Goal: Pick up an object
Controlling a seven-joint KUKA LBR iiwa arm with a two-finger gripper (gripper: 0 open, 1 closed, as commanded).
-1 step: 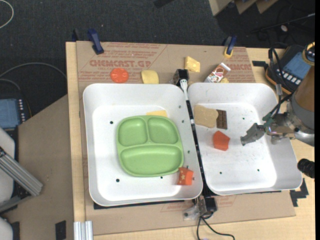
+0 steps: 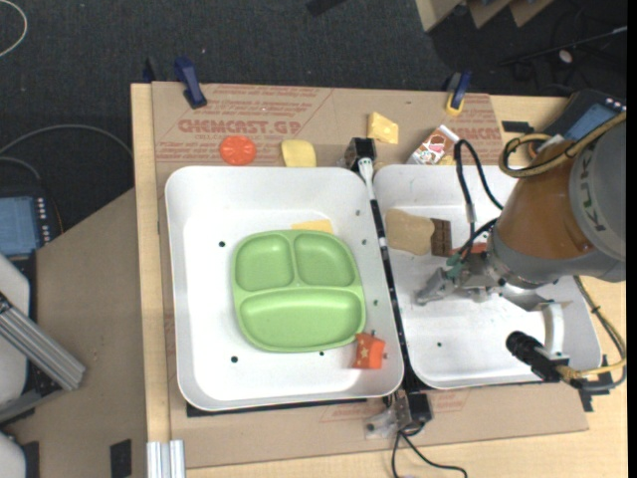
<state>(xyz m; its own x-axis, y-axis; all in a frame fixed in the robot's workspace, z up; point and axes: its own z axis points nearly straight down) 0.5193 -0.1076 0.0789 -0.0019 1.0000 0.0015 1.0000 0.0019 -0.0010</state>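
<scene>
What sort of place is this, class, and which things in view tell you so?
Probably a robotics lab bench for grasping trials: a grey arm reaches over two white bins, toy-like objects such as a green divided plate lie about, and cables trail across.

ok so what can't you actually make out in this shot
- Gripper, camera view: small and blurred over the right bin; open or shut is unclear, and whether it holds anything.
- Brown block, camera view: its right side is cut off by the arm and cables, so its full shape is hidden.
- Yellow piece, camera view: mostly tucked behind the green tray in the left bin.
- Small packet on the cardboard: print too small to read.
</scene>
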